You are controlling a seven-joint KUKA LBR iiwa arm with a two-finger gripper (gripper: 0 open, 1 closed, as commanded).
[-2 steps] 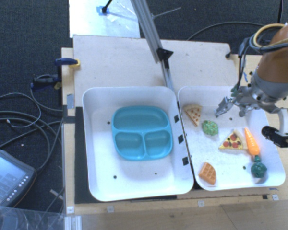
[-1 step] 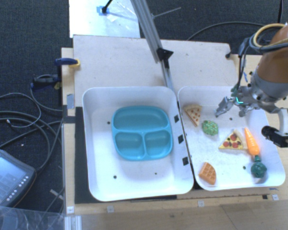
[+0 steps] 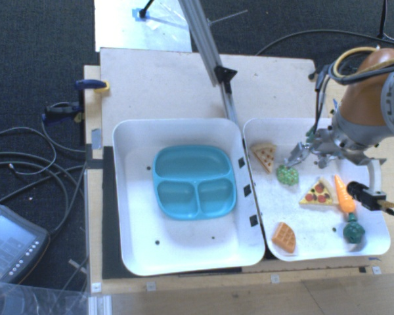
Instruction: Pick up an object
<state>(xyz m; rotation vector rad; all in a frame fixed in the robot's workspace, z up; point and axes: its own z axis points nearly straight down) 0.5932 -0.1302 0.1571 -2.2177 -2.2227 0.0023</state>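
Note:
The right bin [image 3: 302, 133] holds several toy foods. A small pizza wedge [image 3: 264, 155] lies near its left wall and a green broccoli piece [image 3: 287, 175] sits just right of it. Further right are a larger pizza slice [image 3: 318, 193] and an orange carrot [image 3: 345, 195]. A waffle [image 3: 284, 237] and a dark green vegetable [image 3: 353, 231] lie by the front rim. My gripper [image 3: 299, 155] hangs low over the bin, just above and right of the broccoli, between it and the back wall. Nothing is visibly held.
The left bin [image 3: 134, 195] bears a blue divided plate [image 3: 196, 181]. A grey pole [image 3: 203, 31] slants down to the gap between the bins. The arm's body [image 3: 368, 104] overhangs the right bin's far right corner. Cables and a pendant [image 3: 10, 238] lie on the floor at left.

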